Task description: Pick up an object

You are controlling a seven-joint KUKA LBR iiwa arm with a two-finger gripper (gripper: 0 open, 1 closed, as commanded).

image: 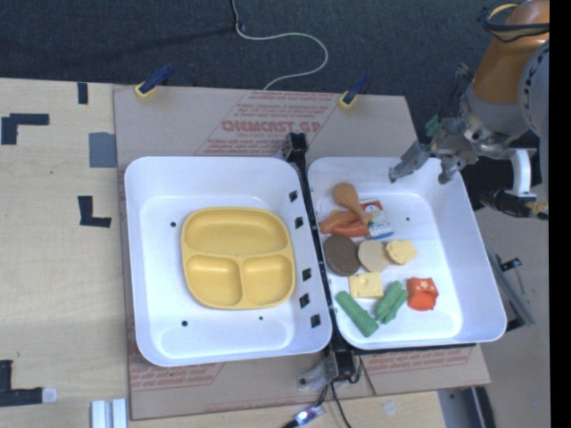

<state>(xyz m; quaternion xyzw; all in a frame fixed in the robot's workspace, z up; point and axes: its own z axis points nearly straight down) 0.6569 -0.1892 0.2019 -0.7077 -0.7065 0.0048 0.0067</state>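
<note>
A: Start with the big things. What's on the bench?

B: Two white bins side by side. The left bin (147, 239) holds one yellow divided plate (239, 257). The right bin (464, 266) holds the small toy foods.

A: And the arm?

B: The grey arm (513, 69) reaches in from the right. Its gripper (424, 168) hangs over the right bin's far right corner, fingers spread apart with nothing between them.

A: So the thing to pick is where?

B: In a cluster at the left and middle of the right bin, well apart from the gripper. I count one drumstick (347, 198), one orange carrot-like piece (343, 225), one small carton (378, 222), one brown disc (341, 255), one tan disc (372, 256), one yellow chip-like piece (401, 252), one cheese cube (365, 285), two green pieces (357, 315) (389, 301) and one red piece (422, 294).

A: What could spoil the grab?

B: I'd say crowding. The pieces touch or overlap, so the fingers may land on two at once or nudge a neighbour. The flat discs offer little edge to pinch and could slip.
</note>
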